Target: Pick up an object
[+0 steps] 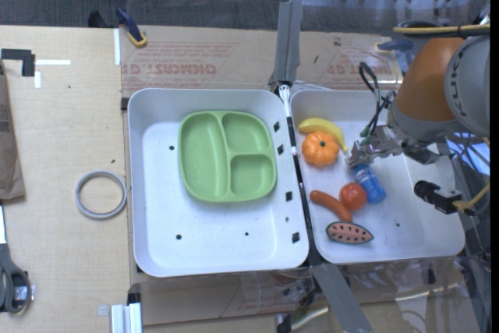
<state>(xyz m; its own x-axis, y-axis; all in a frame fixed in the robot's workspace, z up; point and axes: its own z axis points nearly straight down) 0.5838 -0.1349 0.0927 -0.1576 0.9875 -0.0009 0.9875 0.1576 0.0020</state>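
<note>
Camera view from above. I see two shallow white bins side by side on the counter [70, 129]. The left bin [156, 238] holds a green divided plate [228, 156], lying flat toward its upper half. The right bin [413, 234] holds the loose objects, grouped along its left side: a yellow banana [321, 126] at the top, an orange pumpkin-shaped toy [320, 149] just below and touching it, a red-orange carrot-like piece [331, 205] lower down, a red tomato-like ball [353, 196] just beside that piece, a blue bottle [370, 187] lying tilted against the ball, and a watermelon slice [349, 232] nearest the bin's lower edge, apart from the rest.

The grey arm [468, 90], with its orange band [427, 82], reaches in from the right over the right bin. Its gripper [360, 156] sits low just above the upper end of the blue bottle, between the pumpkin toy and the bottle. I cannot tell from this view whether the fingers are apart or closed, nor whether they touch the bottle.

On the counter left of the bins lie a grey tape ring [101, 193] and a pair of scissors [12, 285] at the lower left edge.
</note>
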